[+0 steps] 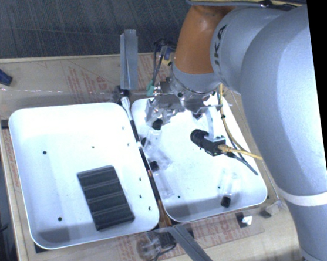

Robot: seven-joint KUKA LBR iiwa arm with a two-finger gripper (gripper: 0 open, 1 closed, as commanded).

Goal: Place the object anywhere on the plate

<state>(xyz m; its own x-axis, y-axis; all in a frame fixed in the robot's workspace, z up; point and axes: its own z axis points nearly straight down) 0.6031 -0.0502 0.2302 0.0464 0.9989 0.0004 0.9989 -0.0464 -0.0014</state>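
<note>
Dark ridged plate (105, 197), flat, left bin (27, 132)

The arm (276, 83) is bulky, smooth grey casing with an orange band (196, 37) bearing dark lettering above the wrist; a yellow cable (236, 147) trails from it.

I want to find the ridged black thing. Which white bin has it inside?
The left white bin holds the dark ridged block, near its front. The right white bin sits under the end effector instead.
</note>
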